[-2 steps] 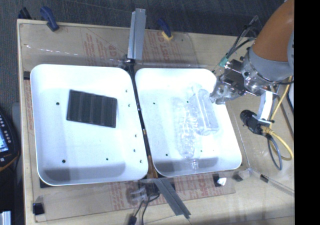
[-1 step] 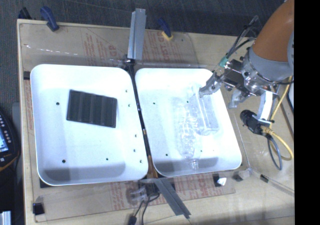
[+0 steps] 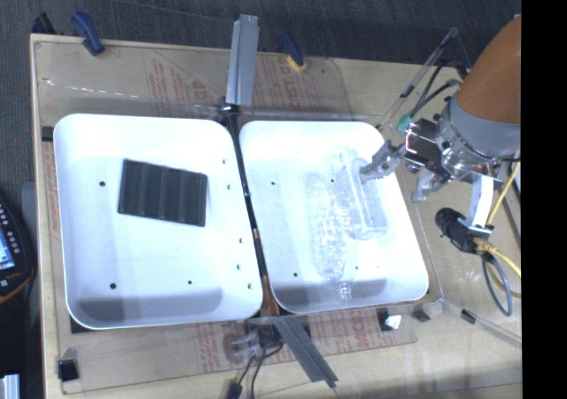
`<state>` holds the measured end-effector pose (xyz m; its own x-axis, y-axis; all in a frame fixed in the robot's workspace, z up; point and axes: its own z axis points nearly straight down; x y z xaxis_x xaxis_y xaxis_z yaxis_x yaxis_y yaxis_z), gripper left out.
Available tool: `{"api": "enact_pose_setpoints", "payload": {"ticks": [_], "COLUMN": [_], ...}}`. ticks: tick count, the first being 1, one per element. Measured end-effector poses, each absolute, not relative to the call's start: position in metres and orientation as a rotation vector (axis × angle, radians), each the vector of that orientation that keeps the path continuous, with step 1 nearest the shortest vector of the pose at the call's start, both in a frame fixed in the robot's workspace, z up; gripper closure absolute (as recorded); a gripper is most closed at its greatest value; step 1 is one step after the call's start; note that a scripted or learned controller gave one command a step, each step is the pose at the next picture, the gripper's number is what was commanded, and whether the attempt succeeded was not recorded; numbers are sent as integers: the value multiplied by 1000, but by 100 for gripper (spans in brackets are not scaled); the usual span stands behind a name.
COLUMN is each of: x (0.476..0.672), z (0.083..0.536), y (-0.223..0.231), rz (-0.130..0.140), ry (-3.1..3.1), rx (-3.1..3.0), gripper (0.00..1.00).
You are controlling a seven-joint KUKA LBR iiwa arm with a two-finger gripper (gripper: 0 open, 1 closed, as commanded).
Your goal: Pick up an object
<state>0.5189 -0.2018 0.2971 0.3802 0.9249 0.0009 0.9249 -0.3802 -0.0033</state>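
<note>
I find the clear plastic bottles lying in the right bin, centre-right, with the gripper just above their far end; I cannot tell its state. I judge them light, slick and easily crushed; a hold across a narrow body looks safest. The dark pad lies flat in the left bin.

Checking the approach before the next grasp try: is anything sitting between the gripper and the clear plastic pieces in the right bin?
Nothing visible stands in the way. The gripper is over the right bin near its upper right corner, right beside the clear plastic pieces, with no other item between them. The dark pad lies apart in the left bin.
</note>
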Motion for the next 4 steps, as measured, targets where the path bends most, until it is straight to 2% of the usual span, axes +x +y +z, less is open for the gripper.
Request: {"api": "enact_pose_setpoints", "payload": {"ticks": [1, 2, 3, 4], "x": [506, 510, 522, 523], "z": [296, 305, 313, 322], "y": [-192, -199, -200, -204], "rz": [2, 1, -1, -1], "ry": [-1900, -1988, -2097, -2071], "rx": [-2498, -2432, -2342, -2362], "gripper": [0, 0, 0, 0]}}
